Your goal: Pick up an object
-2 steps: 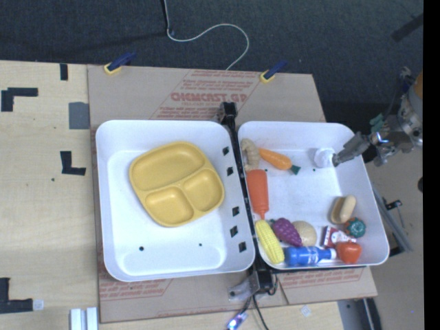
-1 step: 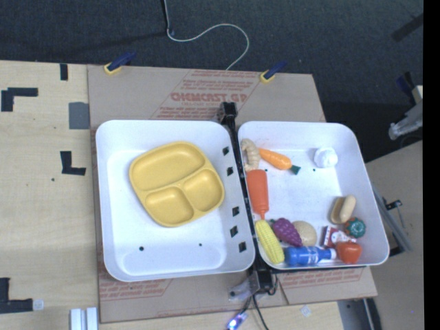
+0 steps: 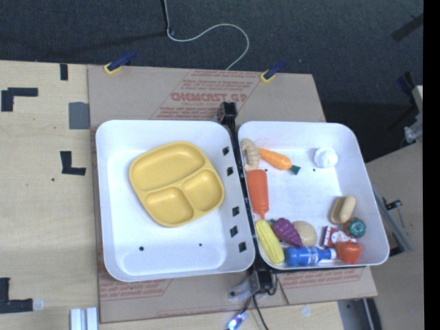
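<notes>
Two white bins | left bin [image 3: 113, 184]: yellow divided plate [image 3: 177, 183] | right bin [image 3: 361, 177]: carrot [image 3: 276, 159], corn [image 3: 269, 242], blue bottle [image 3: 307, 256] | claw state: cannot tell

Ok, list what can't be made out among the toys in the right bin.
- Red-and-white packet, camera view: print too small to read; tomato overlaps it.
- Blue bottle, camera view: label blurred.
- Purple grapes, camera view: the base is hidden behind the corn cob.
- White cap, camera view: washed out against the bin.

Left bin [image 3: 117, 253]: a yellow plate [image 3: 177, 183].
Right bin [image 3: 347, 137]: carrot [image 3: 276, 159], corn [image 3: 269, 241], grapes [image 3: 287, 231], blue bottle [image 3: 308, 256], other toy food.
</notes>
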